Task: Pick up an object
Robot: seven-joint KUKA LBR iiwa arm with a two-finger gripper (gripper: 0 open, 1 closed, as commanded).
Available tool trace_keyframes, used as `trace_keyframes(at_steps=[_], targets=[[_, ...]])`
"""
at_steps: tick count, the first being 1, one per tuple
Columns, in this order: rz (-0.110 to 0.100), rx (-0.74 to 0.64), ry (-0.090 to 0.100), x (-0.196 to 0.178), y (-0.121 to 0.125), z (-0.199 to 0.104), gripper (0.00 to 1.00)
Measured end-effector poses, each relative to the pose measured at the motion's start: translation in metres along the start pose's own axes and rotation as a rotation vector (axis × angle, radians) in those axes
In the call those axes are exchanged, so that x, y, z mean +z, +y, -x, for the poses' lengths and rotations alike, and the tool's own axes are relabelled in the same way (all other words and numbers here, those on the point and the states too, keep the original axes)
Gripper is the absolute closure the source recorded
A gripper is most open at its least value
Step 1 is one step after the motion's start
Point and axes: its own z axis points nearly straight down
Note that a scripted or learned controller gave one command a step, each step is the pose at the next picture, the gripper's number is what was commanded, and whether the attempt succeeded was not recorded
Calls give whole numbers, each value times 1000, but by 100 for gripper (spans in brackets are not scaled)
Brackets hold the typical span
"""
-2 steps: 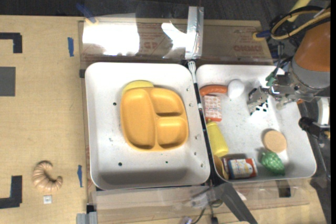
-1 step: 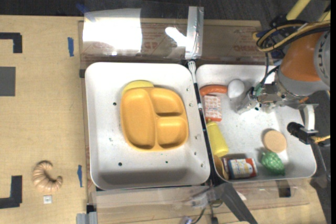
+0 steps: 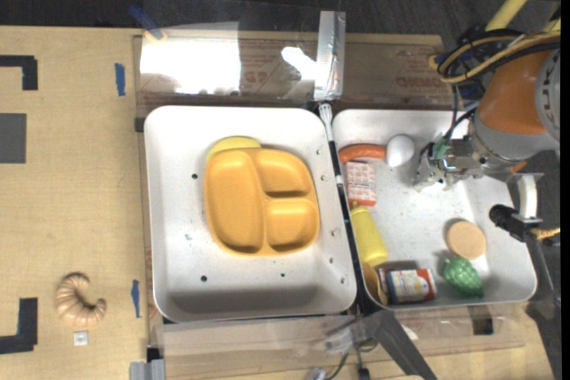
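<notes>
Up close, the pincer [image 3: 434,166] hung low over the back of the right-hand shallow white bin [image 3: 512,280], and from where I stood I could not tell how it was set. It held nothing that I could see. Just beside it lay a small white egg-shaped ball [image 3: 400,150], the nearest thing to take, I judged. Further out sat a round tan wooden disc [image 3: 466,238] and a green knobbly plastic fruit [image 3: 462,274], each apart and easy to reach. Along the bin's left wall a red-lidded labelled jar [image 3: 361,175], a yellow bottle [image 3: 366,235] and a small labelled tin [image 3: 408,282] lay crowded, awkward to grasp. The left bin [image 3: 169,191] carried an upturned yellow divided plastic tray [image 3: 260,198]. A beige curled toy [image 3: 80,298] lay out on the table [image 3: 62,191].
</notes>
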Motion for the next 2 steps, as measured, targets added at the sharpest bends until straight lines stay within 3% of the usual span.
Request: trace_keyframes(at_steps=[1,2], targets=[[6,171,0,-134,32,-37,100],[4,-390,-2,-200,8,-75,100]])
